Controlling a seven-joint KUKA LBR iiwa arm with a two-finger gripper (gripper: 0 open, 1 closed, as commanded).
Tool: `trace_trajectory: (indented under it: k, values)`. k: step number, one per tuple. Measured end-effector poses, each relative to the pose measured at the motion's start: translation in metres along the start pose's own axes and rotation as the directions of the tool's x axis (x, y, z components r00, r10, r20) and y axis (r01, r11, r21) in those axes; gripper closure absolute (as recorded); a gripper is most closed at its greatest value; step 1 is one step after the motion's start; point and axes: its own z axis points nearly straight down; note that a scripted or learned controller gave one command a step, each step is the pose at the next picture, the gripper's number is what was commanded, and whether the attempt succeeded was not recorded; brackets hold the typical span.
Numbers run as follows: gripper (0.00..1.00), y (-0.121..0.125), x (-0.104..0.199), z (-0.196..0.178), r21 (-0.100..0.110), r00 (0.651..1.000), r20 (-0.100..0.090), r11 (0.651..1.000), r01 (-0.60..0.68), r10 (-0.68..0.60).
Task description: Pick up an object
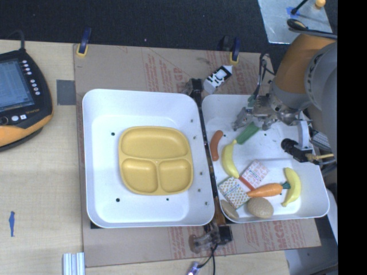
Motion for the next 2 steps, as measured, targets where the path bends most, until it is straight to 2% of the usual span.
trace_trajectory:
  k: [1, 2]
  values:
    - [1.0, 0.0008, -0.0011, -0.0118, -0.001, 1.0, 0.001, 1.0, 0.002, -0.002]
    - [0.0, 0.0007, -0.0011, -0.0117, -0.001, 1.0, 0.001, 1.0, 0.002, -0.002]
